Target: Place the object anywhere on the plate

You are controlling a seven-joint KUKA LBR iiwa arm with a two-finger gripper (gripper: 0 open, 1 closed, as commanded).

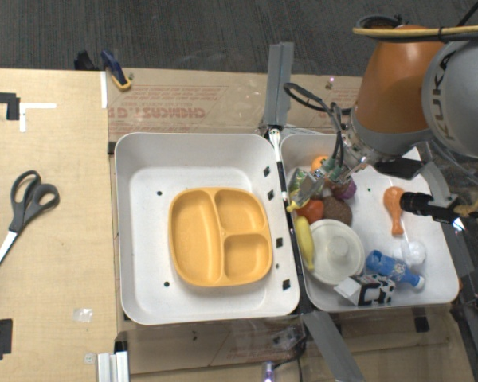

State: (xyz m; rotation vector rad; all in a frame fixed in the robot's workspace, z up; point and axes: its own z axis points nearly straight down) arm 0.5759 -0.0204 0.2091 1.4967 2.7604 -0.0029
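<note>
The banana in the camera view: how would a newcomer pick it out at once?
Look in the right-hand white bin, the cluttered one under the arm. Along its left wall, beside the white round bowl, lies the banana, lengthwise and slightly curved. It is the bin's one long plain-yellow item; its neighbours are reddish, brown or white.

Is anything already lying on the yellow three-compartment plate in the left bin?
No, all three compartments of the yellow divided plate show bare yellow surface, and the loose objects lie in the right white bin.
</note>
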